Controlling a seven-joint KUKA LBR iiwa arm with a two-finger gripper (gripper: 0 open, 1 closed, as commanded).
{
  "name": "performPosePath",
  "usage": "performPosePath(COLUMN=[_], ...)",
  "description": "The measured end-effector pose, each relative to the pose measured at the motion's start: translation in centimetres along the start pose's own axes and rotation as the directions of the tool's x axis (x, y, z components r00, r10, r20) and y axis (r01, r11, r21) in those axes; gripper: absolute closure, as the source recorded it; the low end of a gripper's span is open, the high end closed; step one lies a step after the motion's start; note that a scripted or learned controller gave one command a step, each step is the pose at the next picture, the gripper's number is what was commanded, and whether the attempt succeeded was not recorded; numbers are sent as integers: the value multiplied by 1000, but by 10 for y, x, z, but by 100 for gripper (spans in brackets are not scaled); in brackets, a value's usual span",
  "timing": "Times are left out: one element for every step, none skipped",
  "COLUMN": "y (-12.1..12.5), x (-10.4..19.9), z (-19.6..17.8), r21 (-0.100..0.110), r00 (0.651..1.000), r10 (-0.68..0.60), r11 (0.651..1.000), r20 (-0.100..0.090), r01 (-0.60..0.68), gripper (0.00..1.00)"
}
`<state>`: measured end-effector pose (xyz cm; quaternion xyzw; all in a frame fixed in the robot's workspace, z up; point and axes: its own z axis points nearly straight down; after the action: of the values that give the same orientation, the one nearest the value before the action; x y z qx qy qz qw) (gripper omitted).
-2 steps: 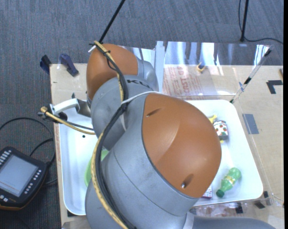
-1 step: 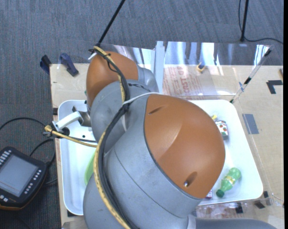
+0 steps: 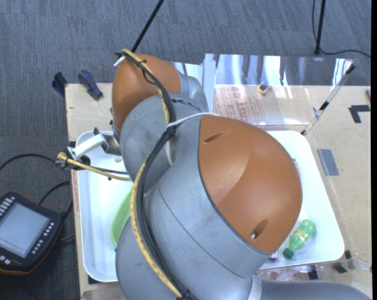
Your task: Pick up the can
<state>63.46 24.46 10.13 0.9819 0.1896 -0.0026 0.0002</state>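
Arm (image 3: 226, 199) over both bins (image 3: 91, 230); green bottle (image 3: 299, 236) seemingly near the right rim.

Green bottle (image 3: 299, 237) lies in right bin (image 3: 322, 220), near its front right corner. Lime-green item (image 3: 121, 217) in left bin (image 3: 94, 230), mostly hidden, can't ID. Clear plastic panel (image 3: 269, 83) along bench (image 3: 79, 108) back edge. Two dark clips (image 3: 75, 82) at bench back left corner. Teach pendant (image 3: 19, 233) on floor, left of bench.
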Motion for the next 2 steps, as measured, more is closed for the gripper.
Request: performPosePath(y=[2, 6], x=[-2, -6], z=[14, 9], r21=[1, 0], r00=[983, 981], r10=[185, 194], r11=[983, 981], r20=[-2, 16], r01=[-185, -194], gripper=[0, 100])
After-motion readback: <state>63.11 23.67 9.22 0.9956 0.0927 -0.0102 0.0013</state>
